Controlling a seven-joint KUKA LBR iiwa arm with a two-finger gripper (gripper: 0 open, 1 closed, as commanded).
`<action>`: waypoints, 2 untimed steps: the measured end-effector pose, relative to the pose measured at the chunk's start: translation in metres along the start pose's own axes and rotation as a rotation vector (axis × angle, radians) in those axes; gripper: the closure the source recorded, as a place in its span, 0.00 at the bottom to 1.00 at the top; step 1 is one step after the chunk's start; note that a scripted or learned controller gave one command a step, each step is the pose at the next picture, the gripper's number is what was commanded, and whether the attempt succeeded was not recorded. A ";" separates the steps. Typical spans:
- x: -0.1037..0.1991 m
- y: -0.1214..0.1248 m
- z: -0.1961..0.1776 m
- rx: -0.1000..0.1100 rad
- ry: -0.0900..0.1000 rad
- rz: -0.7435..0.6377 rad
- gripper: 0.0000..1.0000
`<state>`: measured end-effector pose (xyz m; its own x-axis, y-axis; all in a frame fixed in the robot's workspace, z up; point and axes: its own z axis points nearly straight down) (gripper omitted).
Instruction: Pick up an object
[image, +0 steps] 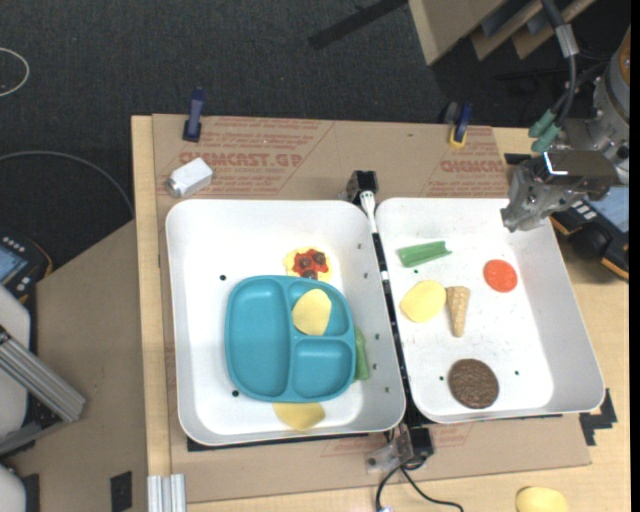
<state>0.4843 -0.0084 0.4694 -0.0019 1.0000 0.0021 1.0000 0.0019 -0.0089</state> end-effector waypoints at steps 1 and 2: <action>0.053 -0.006 -0.070 -0.019 0.000 -0.005 1.00; 0.072 -0.005 0.023 0.001 -0.003 -0.001 1.00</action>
